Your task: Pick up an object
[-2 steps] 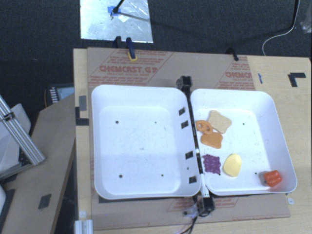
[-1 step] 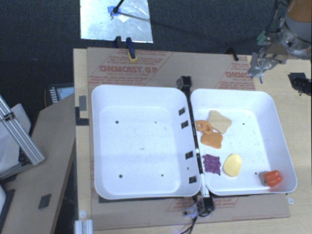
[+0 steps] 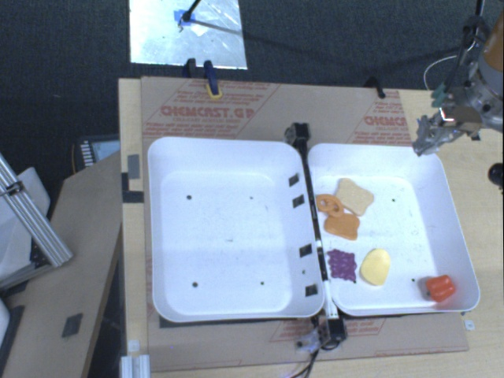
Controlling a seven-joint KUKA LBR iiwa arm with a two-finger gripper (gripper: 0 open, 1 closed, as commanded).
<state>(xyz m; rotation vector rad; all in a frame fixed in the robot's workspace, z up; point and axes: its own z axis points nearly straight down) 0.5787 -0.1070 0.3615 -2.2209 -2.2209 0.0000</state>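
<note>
The right bin [image 3: 441,187] holds several small objects: a tan bread slice [image 3: 355,196], an orange pretzel-like piece [image 3: 329,205], an orange chunk [image 3: 342,226], a purple grape bunch [image 3: 342,264], a yellow lemon-like piece [image 3: 376,266] and a red-orange piece [image 3: 439,287] in the front right corner. My gripper [image 3: 429,142] hangs above the bin's back right corner, away from all the objects. Nothing shows between its fingers.
The left bin [image 3: 165,164] lies beside the right one, with a black divider rail [image 3: 311,219] between them. Both rest on a cardboard sheet [image 3: 213,109]. A shiny metal plate [image 3: 187,22] lies behind, and an aluminium frame [image 3: 31,219] stands at the left.
</note>
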